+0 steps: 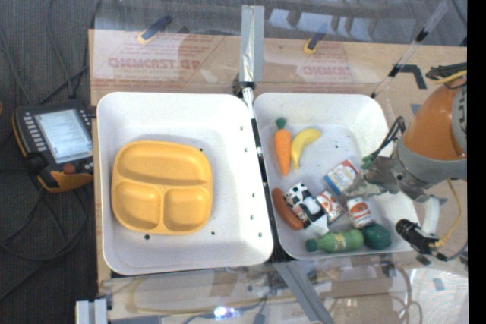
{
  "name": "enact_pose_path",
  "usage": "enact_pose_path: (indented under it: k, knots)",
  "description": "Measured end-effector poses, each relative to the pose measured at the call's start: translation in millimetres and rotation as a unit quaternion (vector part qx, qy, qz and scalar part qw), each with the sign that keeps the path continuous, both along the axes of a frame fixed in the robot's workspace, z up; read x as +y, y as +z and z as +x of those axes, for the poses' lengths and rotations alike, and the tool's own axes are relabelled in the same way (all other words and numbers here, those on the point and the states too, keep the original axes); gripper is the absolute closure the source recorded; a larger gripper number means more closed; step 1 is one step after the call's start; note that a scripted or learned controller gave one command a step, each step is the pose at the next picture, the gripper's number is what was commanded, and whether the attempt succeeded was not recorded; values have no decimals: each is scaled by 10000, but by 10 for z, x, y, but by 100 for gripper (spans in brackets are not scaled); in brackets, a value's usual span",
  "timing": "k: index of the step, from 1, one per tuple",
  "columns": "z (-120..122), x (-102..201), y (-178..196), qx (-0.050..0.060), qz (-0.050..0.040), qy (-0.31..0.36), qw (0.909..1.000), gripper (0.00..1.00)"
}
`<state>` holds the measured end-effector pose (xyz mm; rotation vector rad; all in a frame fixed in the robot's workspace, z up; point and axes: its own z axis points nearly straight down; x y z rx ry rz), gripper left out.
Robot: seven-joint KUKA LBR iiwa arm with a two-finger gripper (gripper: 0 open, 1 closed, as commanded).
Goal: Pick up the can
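Note:
A small red and white can (pixel 359 212) lies in the right bin (pixel 377 111), near its front right. A second, similar can (pixel 329 205) lies just left of it, beside a black and white cow toy (pixel 306 202). My gripper (pixel 373 180) reaches in from the right, under the grey arm with the orange band (pixel 434 125). It hangs just above and behind the right-hand can, next to a small blue and white carton (pixel 341 176). Nothing shows held in it.
The right bin also holds a carrot (pixel 282 150), a banana (pixel 303 142), a red sausage (pixel 286 209), a green bottle (pixel 336 242) and a dark green item (pixel 377 236). A yellow divided plate (pixel 162 184) sits in the left bin (pixel 121 106).

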<state>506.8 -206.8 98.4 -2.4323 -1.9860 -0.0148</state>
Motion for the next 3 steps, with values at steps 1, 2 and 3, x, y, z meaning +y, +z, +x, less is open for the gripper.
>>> enact_pose_path:
  k: [1,2,3]
  knots:
    - [0,8,0,6,8,5,10000,0]
    - [-114,41,-39,-100,-21,-419,9991,0]
    - [-99,36,-36,-102,22,-923,9957,0]
